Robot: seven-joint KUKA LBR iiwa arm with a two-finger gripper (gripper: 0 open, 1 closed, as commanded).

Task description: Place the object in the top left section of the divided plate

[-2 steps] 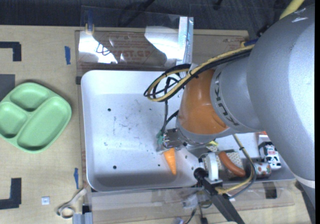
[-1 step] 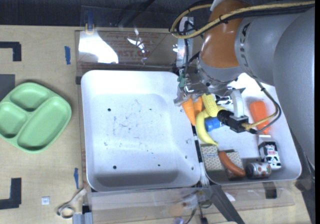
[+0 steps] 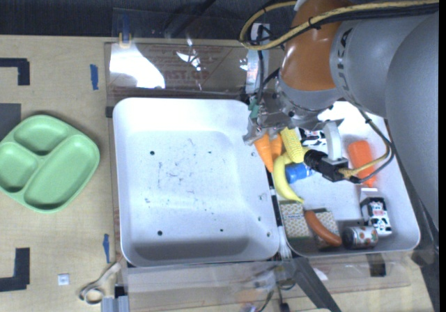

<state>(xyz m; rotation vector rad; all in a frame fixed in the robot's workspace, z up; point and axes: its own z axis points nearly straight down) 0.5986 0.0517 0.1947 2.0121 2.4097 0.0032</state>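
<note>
The green divided plate [image 3: 46, 162] lies on the bench left of both bins, with two small sections at its upper left and one long section at its lower right. My gripper [image 3: 259, 122] hangs at the left edge of the right bin [image 3: 401, 185], just above a pile of toy food. Right below it lies an orange carrot [image 3: 265, 151], beside a yellow corn cob [image 3: 292, 144] and a banana [image 3: 283, 180]. The wrist hides what is at the gripper's tip.
The left bin [image 3: 188, 171] lies between the gripper and the plate. The right bin also holds a blue piece [image 3: 299, 173], an orange block [image 3: 360, 153], a sausage [image 3: 325, 228], a can [image 3: 358, 236] and a small black-and-white item [image 3: 376, 212].
</note>
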